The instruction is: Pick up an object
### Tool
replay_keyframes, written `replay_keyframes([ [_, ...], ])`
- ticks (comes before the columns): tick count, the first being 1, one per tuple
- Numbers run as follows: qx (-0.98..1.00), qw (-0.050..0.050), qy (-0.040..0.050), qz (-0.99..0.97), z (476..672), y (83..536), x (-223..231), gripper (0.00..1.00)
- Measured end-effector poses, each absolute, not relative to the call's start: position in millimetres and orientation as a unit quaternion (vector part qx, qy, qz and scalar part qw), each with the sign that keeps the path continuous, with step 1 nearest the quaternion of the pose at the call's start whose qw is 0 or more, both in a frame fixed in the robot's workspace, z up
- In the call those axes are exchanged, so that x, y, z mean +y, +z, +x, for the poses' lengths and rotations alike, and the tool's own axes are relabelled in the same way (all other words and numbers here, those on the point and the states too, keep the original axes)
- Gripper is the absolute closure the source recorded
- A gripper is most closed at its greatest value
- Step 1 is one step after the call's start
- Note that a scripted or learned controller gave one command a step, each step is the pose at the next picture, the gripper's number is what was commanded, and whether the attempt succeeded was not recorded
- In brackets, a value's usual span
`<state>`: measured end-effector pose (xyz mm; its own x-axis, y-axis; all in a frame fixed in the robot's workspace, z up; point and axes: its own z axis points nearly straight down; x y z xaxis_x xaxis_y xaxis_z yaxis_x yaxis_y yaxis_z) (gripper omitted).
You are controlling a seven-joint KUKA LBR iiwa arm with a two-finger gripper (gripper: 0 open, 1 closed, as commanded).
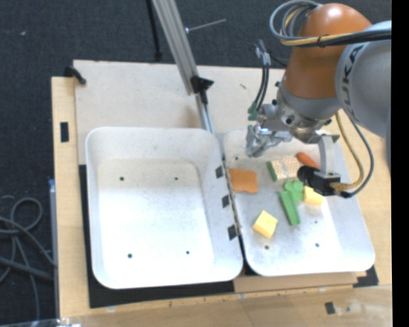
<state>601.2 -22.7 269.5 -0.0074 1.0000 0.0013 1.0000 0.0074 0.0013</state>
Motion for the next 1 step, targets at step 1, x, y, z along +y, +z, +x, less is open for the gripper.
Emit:
replay_keyframes([
  [1,-0.710,0.000,-0.0006,-0.705,585.8,270.5,17.8,1.00],
])
